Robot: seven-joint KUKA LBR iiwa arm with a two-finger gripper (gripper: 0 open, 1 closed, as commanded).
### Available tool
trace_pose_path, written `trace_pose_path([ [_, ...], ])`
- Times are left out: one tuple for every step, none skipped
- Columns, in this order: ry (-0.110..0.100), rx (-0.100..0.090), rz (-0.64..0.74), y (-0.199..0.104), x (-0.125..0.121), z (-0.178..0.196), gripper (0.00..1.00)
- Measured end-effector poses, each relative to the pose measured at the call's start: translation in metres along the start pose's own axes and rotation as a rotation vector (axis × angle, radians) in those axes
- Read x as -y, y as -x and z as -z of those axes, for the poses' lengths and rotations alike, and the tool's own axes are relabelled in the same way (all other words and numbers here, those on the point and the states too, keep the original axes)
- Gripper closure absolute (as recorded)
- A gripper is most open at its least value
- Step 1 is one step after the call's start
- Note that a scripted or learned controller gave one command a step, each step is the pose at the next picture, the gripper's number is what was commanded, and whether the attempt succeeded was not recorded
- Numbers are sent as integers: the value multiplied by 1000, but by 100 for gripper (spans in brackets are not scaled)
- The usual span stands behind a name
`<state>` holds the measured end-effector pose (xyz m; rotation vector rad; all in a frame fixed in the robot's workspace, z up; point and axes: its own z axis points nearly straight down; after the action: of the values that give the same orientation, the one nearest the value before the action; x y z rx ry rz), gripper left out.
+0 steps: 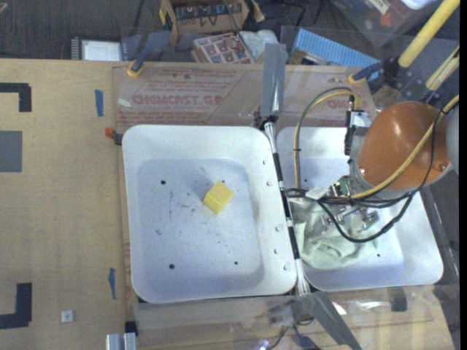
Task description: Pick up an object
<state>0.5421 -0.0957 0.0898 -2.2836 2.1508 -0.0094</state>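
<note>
A yellow block (218, 197) lies alone in the left bin (146, 148); a pale crumpled thing (328, 246) lies in the right bin (419, 257) under our hand (343, 214), whose grip we cannot tell. We should descend squarely and close only once centred.

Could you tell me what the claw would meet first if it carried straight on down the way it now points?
Probably the pale crumpled item lying in the right bin, directly under the claw; depth is hard to judge.

Even bright light, soft shadows, slight blur.
</note>
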Motion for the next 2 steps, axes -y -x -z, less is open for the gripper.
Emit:
trace_pose_path([
  [4,5,349,14,-48,95,0],
  [5,6,824,6,-62,91,0],
])
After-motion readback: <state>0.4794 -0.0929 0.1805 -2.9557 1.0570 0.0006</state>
